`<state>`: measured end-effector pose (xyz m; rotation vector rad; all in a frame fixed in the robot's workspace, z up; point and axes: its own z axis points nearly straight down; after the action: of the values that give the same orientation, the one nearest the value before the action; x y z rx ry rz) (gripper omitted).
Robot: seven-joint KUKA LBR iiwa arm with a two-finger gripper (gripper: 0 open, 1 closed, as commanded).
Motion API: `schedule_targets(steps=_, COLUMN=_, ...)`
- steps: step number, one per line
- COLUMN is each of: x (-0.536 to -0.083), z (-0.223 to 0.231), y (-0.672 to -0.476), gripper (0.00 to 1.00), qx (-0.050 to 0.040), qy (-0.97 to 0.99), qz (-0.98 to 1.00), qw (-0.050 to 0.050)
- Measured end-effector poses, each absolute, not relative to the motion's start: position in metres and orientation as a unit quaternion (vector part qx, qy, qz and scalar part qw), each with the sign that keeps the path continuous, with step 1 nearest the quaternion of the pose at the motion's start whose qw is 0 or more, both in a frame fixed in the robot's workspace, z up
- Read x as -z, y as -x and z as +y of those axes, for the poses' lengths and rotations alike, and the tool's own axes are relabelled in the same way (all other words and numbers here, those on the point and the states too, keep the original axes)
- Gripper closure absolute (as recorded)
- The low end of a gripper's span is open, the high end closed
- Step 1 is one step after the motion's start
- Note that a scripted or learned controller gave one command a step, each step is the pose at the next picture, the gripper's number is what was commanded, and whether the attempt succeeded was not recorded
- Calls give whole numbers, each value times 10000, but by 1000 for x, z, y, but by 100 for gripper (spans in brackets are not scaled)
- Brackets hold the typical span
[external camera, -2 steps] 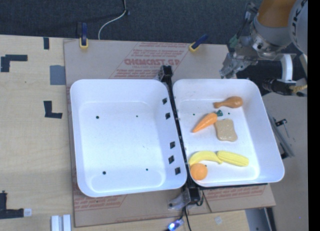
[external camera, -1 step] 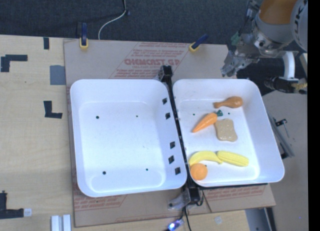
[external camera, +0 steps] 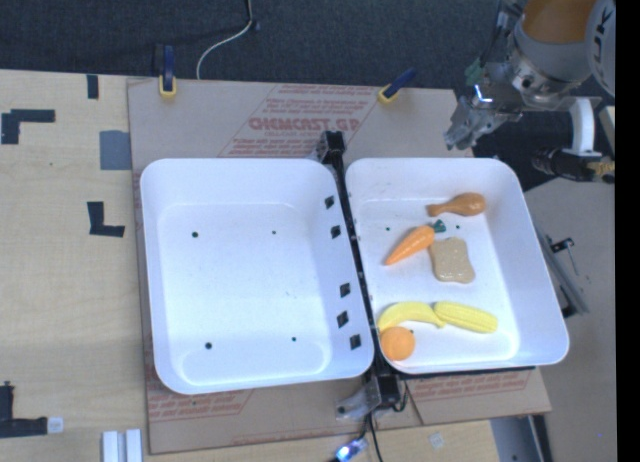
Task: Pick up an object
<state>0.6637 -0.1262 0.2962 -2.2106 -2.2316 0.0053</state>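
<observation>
The right bin (external camera: 520, 200) holds several toy foods: a brown drumstick (external camera: 460, 206), an orange carrot (external camera: 411, 245), a tan bread slice (external camera: 452, 261), a yellow banana (external camera: 408, 315), a yellow corn cob (external camera: 466, 317) and an orange (external camera: 398, 344). My gripper (external camera: 462, 132) hangs above the bench just beyond the right bin's far rim, up and right of the drumstick. Nothing shows between its fingers.
The left bin (external camera: 160, 250) stands beside the right one, with a black divider strip (external camera: 343, 250) between them. Both rest on a cardboard sheet (external camera: 290, 120) held by yellow and blue clamps. A white cable (external camera: 225, 40) runs at the back.
</observation>
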Motion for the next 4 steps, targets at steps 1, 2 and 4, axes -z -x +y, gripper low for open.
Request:
schedule_targets(steps=1, x=-290, z=-85, y=-648, gripper=100, qx=-7, qy=7057, qz=-7085, qw=13)
schedule_targets(steps=2, x=-301, z=-87, y=-649, gripper=100, qx=-2, qy=7060, qz=-7082, qw=2)
schedule_targets(steps=4, x=-285, z=-24, y=-588, gripper=100, qx=-8, qy=7059, qz=-7084, qw=6)
